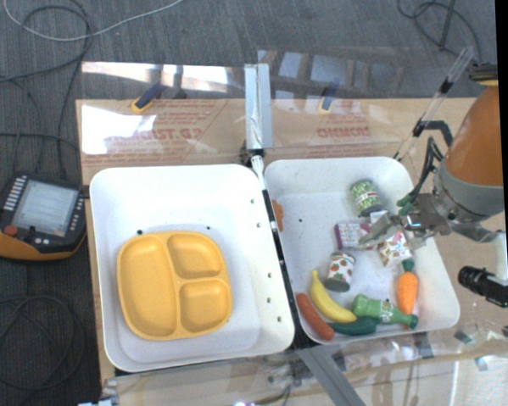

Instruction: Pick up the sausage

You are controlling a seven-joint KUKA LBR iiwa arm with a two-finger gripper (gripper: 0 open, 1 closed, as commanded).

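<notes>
The sausage (313,315) is a reddish-brown link lying at a slant against the front left wall of the right bin (312,179), just beside a yellow banana (327,298). My gripper (389,227) hangs over the right half of that bin, reaching in from the right. It is above a purple and white packet (351,233) and a small carton (395,248). It stands well behind and to the right of the sausage, and nothing of the sausage is near it.
The right bin also holds a green can (366,196), a small cup (340,270), a carrot (407,290), a green bottle (384,310) and a dark green vegetable (354,327). A yellow divided tray (173,283) lies in the left bin (176,181).
</notes>
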